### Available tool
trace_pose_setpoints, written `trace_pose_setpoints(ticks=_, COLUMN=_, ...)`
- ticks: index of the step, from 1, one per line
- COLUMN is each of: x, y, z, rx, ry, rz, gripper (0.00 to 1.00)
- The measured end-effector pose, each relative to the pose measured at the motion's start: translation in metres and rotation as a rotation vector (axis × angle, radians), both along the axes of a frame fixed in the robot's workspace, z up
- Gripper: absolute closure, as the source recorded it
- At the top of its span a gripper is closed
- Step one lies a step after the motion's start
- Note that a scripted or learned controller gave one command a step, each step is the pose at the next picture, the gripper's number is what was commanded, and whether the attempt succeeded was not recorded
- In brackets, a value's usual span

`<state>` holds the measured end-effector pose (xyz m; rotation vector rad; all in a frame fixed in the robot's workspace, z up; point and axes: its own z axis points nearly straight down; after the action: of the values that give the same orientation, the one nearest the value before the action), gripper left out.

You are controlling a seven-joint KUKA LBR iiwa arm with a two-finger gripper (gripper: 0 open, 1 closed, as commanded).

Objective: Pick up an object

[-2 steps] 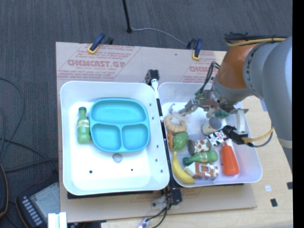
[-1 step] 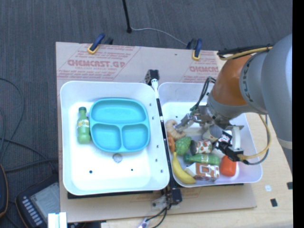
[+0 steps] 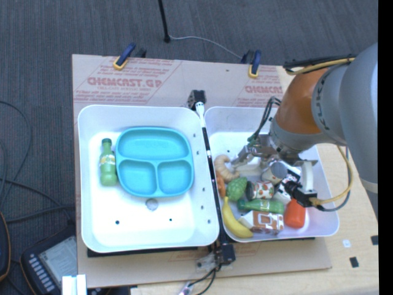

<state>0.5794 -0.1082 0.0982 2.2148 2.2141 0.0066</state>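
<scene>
a robotics lab: clamped cardboard bench (image 3: 202,82), white bins (image 3: 147,226), grey carpet (image 3: 55,23), cables (image 3: 18,158).

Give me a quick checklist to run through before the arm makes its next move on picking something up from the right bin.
1. Gripper over the right bin, above the pile: ok.
2. An object between the fingers: cannot tell; the wrist hides them.
3. Targets within reach: ok; the broccoli, banana and orange object lie close below the gripper.
4. Room around a target: not ok; the items are packed touching one another.
5. Cable clear of the pile: cannot tell; it loops over the bin's right edge.
6. Left bin undisturbed: ok; the blue tray and green bottle lie flat.
</scene>
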Motion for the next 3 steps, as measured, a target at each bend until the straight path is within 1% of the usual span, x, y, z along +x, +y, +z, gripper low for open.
trace_pose_setpoints(ticks=1, x=-0.052, y=0.052, z=0.086, rx=0.004, ry=0.01, rz=0.002, gripper=1.0)
trace_pose_setpoints(ticks=2, x=-0.094, y=0.106, z=0.162, rx=0.004, ry=0.01, rz=0.002, gripper=1.0)
trace_pose_setpoints(ticks=3, x=-0.093, y=0.087, z=0.153, rx=0.003, ry=0.012, rz=0.0, gripper=1.0)
